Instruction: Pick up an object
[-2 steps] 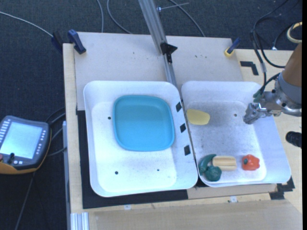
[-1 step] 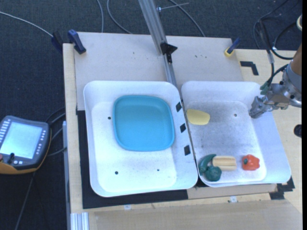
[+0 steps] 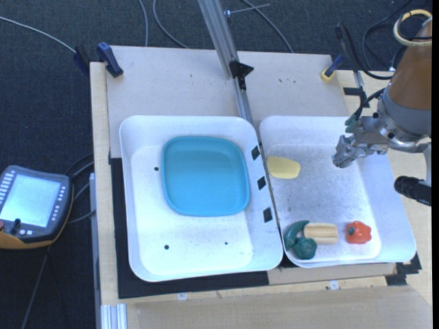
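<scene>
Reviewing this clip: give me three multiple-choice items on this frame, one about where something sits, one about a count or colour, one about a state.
1. Where does the blue plate lie?
A. In the left bin
B. In the right bin
C. On the bare bench

2. How many items lie in the right bin?
A. Two
B. Four
C. Six

3. How does the gripper stand to the items?
A. It clasps the red pepper
B. It hangs above the bin floor, apart from them
C. It rests on the plate

Answers: 1 A, the plate fills the left bin's middle. 2 B, yellow piece, green vegetable, tan block, red pepper. 3 B, bare speckled floor lies around its tip.
</scene>
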You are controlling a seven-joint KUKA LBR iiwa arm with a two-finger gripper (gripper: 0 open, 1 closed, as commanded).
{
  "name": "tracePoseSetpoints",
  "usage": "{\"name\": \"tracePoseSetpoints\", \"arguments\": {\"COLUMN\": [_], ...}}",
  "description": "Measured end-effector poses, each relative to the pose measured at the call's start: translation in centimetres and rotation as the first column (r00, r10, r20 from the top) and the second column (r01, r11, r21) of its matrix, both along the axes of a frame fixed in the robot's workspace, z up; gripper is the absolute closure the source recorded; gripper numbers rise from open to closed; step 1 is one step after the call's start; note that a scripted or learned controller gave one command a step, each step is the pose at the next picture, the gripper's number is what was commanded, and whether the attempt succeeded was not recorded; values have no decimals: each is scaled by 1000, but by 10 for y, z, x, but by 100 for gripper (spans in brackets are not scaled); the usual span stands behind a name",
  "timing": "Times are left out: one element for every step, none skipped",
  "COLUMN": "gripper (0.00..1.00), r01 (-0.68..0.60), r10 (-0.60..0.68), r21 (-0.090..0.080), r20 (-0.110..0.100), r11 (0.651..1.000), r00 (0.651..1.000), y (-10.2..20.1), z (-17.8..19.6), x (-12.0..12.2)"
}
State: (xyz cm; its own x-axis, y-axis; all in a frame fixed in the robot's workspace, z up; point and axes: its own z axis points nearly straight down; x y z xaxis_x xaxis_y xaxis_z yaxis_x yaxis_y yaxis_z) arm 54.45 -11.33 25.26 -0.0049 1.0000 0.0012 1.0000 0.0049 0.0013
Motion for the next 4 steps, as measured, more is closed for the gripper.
{"name": "tracePoseSetpoints", "arguments": {"gripper": [100, 100, 100, 100], "r01": [1, 0, 0, -1], "r10": [-1, 0, 0, 1], "r21": [0, 0, 0, 0], "r20": [-1, 0, -1, -1], "r11": [1000, 1000, 1000, 1000], "r00": [1000, 1000, 1000, 1000], "y": [43, 93, 148, 205], "z": [-6, 2, 0, 4], "x": [-6, -8, -22, -26]}}
